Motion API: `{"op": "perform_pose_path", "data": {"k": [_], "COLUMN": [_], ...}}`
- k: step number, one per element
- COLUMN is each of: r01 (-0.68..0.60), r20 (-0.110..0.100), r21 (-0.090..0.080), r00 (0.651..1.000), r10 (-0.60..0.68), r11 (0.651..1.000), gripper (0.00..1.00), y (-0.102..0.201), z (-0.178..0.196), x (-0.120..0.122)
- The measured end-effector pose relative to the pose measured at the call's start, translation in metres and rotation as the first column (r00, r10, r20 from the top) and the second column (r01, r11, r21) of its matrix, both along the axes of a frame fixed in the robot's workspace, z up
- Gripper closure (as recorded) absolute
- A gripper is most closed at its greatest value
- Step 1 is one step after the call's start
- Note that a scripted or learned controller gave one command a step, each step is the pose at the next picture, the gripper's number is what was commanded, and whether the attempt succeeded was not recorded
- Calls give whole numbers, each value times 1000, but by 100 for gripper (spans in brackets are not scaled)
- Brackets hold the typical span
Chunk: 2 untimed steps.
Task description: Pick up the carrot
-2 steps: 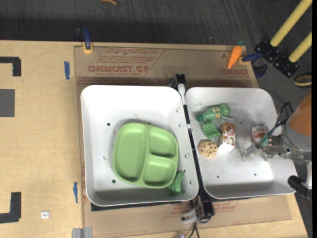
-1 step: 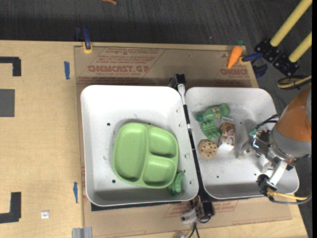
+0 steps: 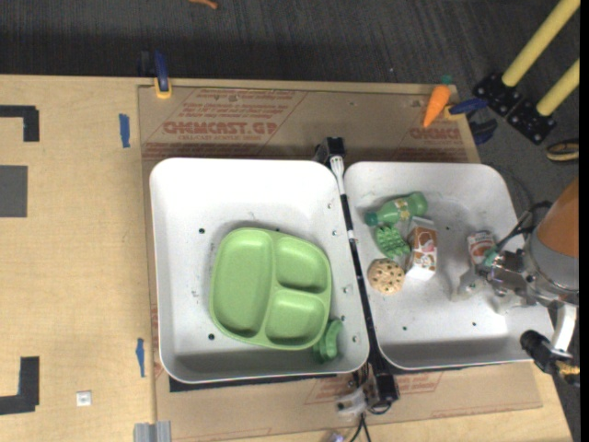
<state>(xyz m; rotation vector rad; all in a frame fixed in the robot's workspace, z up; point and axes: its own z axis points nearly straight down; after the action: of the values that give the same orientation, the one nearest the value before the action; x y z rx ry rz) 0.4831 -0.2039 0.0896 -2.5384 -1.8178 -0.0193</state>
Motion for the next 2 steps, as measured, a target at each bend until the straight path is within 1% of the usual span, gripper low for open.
{"op": "perform_pose_path", "data": {"k": [1, 2], "r01": [16, -168], "r20": [17, 1], "r21": [-28, -20], "r00": [1000, 986], "r10": [-15, 168], "r11": [999, 986], "gripper": [0, 0], "y": [75, 0], "z": [1, 13], "x": [1, -4]}}
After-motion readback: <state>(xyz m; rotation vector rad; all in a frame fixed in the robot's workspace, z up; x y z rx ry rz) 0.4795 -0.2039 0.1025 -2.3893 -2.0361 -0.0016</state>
